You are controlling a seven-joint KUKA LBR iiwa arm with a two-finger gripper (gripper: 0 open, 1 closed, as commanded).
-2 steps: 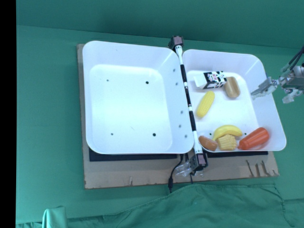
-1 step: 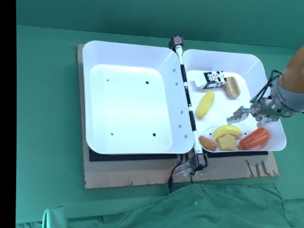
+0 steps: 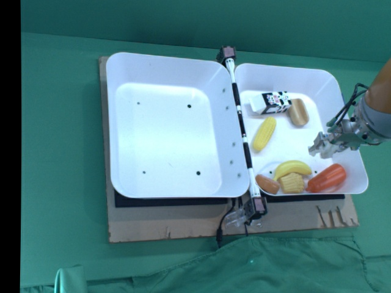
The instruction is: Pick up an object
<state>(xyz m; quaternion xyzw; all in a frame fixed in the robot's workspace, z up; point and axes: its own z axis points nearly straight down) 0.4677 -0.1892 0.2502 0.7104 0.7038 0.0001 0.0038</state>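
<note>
A green cloth (image 3: pixel 61 133) covers the counter, wrinkled along the near edge, with a brown cardboard sheet (image 3: pixel 183 227) lying flat under even light.

No legible text is offered anywhere. A black-and-white print is carried on the small carton (image 3: pixel 270 102) lying just left of the bread roll (image 3: pixel 298 112), but its markings are too small to be read as letters, numbers or a brand.
</note>
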